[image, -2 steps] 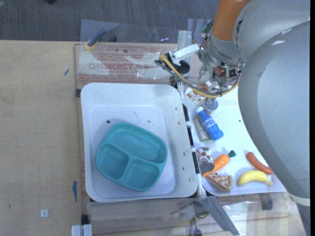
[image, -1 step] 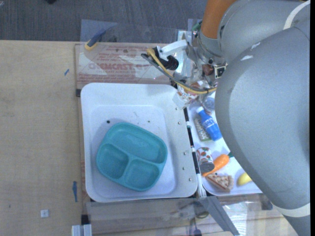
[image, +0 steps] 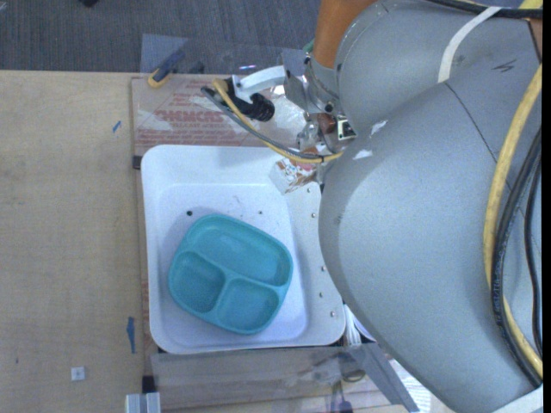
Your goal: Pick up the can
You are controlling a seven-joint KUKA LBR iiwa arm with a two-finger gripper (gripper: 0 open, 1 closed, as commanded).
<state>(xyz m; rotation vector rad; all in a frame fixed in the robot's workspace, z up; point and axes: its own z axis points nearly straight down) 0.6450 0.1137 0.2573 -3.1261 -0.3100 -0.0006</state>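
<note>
Left white bin (image: 159, 231), sitting on the wooden bench (image: 60, 231), with a teal divided plate (image: 231, 272) lying flat on its floor toward the near side, three compartments facing up. Few dark specks on the bin floor just behind the plate. Up in the far right corner of that bin, a small red-and-white printed thing, probably the can (image: 293, 175), partly tucked under the arm (image: 430, 188). Claw (image: 303, 140) right above it in a tangle of yellow cables, too buried to tell if open or closed or gripping anything. Flat cardboard sheet (image: 194, 114) with red print just behind the bin.
</note>
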